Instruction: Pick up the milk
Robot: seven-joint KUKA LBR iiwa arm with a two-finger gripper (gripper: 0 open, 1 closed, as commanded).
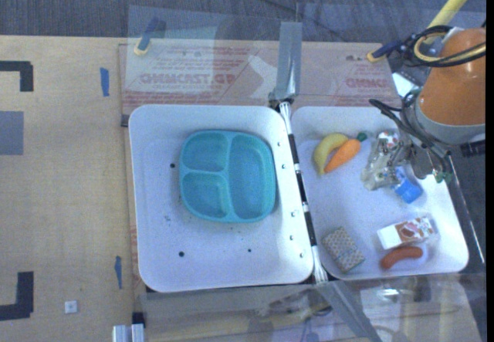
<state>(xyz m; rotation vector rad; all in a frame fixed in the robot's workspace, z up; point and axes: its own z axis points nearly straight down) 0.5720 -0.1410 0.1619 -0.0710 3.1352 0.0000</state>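
The small white milk carton with red print was seen lying in the right white bin, near its front right corner, beside a sausage. The gripper was poised farther back; its finger state could not be told.

Right bin: items are crowding its rim, while the middle floor is lying open between them.
- Banana and carrot, touching, are blocking the upper left.
- Tool is hanging over the upper right, with a blue item just beside it.
- Milk is lying at lower right; sausage is sitting just below it, narrowing access from that side.
- Sponge is occupying the lower left.

Left bin: a teal divided plate is filling its centre; a bare margin is running around it.
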